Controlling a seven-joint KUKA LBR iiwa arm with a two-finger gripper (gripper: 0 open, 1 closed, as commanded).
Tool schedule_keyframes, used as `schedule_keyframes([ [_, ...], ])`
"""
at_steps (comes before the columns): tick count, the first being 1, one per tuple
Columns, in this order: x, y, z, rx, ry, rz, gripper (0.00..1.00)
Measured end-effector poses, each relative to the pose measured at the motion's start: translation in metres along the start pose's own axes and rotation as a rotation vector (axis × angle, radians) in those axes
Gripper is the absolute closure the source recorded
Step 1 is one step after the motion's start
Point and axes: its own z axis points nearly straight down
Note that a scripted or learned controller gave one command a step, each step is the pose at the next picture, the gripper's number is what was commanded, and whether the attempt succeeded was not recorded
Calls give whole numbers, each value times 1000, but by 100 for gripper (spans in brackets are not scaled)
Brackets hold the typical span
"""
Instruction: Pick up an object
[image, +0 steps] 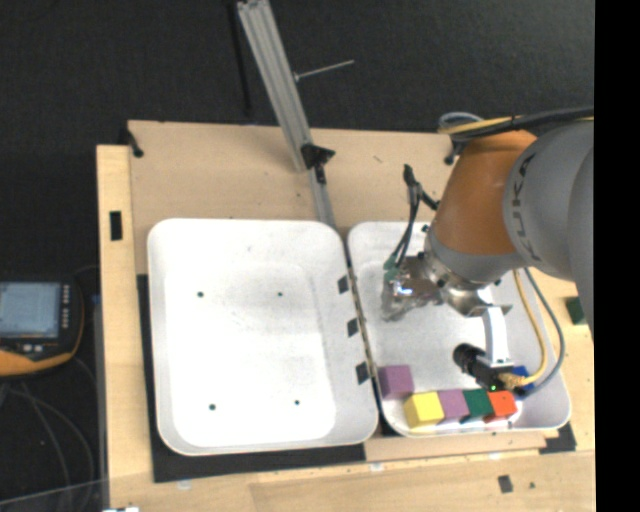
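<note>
Hovering tool (400, 295) over right bin (540, 425), grip state unclear, small purple cube (396, 379) below.

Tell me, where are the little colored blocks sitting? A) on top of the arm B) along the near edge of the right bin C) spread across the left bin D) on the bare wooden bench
B: the purple block, yellow block, green block and orange block all lie in the right bin, clustered by its near rim.
</note>
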Motion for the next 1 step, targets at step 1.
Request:
schedule_keyframes([
  [1,75,8,-11,-6,1,-1,100],
])
